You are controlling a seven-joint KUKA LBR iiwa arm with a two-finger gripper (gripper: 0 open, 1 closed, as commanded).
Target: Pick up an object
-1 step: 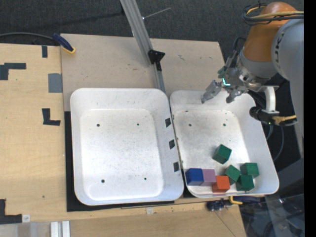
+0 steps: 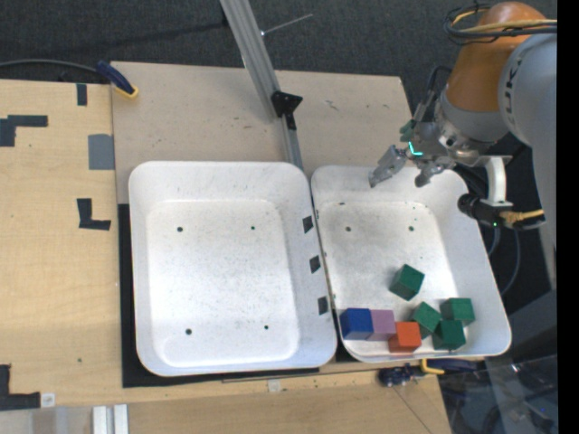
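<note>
The objects available for picking lie in the right bin, grouped toward its near end. A dark green block rests tilted and apart from the others, nearer the bin's middle. Along the near wall sit a blue block, a pale purple block touching it, and an orange block just beside the purple one. Three more green blocks cluster at the near right corner, close against the orange block.

The gripper hangs over the far end of the same bin, near its far wall and well apart from all blocks. Its two fingers are spread wide, with nothing between them. The grey arm with its orange band enters from the right.

The left bin stands just beside the right bin, their walls touching along the middle
</note>
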